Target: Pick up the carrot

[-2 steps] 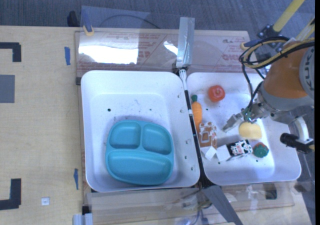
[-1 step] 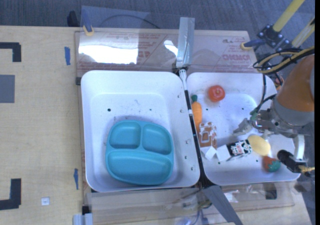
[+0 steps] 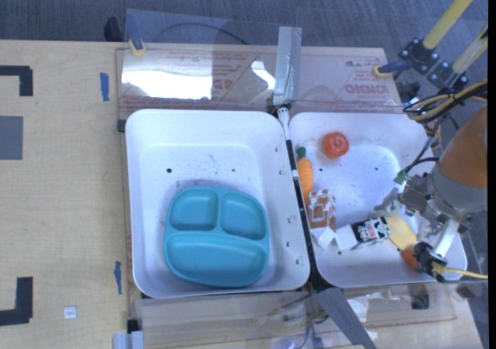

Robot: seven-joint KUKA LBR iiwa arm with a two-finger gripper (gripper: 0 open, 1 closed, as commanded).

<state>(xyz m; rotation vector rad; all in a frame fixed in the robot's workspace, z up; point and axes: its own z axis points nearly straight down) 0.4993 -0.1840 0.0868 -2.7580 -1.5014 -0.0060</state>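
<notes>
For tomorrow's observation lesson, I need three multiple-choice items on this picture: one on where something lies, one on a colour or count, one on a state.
1. Where is the carrot?
A. right bin, by the dividing wall
B. on the plate
C. outside both bins

2. What colour is the plate?
A. red
B. yellow
C. blue

3. How many sections does the plate have?
A. one
B. three
C. five

Answers:
1 A: the carrot lies along the left wall of the right bin.
2 C: the plate is plainly blue.
3 B: two small sections sit above one large one.
</notes>
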